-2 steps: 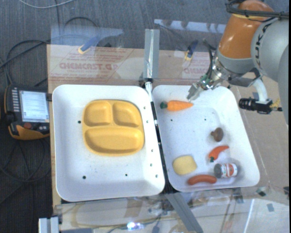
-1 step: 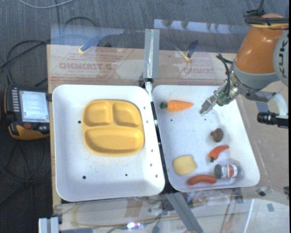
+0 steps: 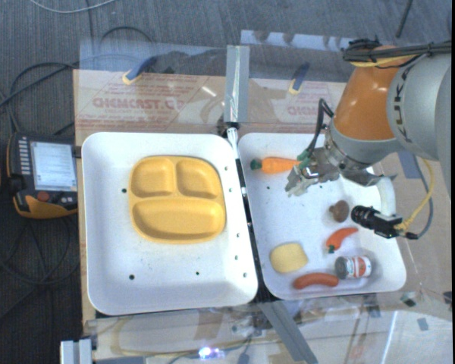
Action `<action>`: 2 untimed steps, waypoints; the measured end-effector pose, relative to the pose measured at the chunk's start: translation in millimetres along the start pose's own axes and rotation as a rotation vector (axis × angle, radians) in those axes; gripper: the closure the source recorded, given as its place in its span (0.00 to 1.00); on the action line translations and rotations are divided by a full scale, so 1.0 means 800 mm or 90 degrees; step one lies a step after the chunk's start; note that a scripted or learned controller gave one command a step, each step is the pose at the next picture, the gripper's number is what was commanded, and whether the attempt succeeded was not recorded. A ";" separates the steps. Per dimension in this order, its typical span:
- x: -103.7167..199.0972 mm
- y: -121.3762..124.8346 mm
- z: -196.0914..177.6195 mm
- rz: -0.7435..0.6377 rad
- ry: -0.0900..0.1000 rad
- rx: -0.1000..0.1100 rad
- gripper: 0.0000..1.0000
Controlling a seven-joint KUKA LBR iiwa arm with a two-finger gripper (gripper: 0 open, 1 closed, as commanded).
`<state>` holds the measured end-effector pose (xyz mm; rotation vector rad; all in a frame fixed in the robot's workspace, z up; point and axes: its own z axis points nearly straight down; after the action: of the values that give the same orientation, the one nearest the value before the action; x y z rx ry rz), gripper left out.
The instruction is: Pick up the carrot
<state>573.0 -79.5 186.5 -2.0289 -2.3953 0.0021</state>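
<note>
An orange carrot [image 3: 277, 165] with a green top lies in the right bin [image 3: 267, 222] near its far left corner. My gripper [image 3: 298, 184] hangs just to the right of the carrot and slightly nearer, low over the bin floor. Nothing shows between its fingers. The arm's orange band and grey wrist stand above it to the right.
The right bin also holds a brown lump [image 3: 339, 211], a red chilli [image 3: 341, 238], a yellow block [image 3: 288, 258], a sausage [image 3: 315, 281] and a small can [image 3: 353, 267]. A yellow divided tray [image 3: 178, 199] lies in the left bin [image 3: 106, 264].
</note>
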 end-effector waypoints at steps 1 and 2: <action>0.064 -0.089 0.006 0.166 0.000 0.002 1.00; 0.087 -0.099 0.006 0.511 -0.002 0.001 1.00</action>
<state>483.3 -23.8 182.2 -2.8051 -1.4119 0.0080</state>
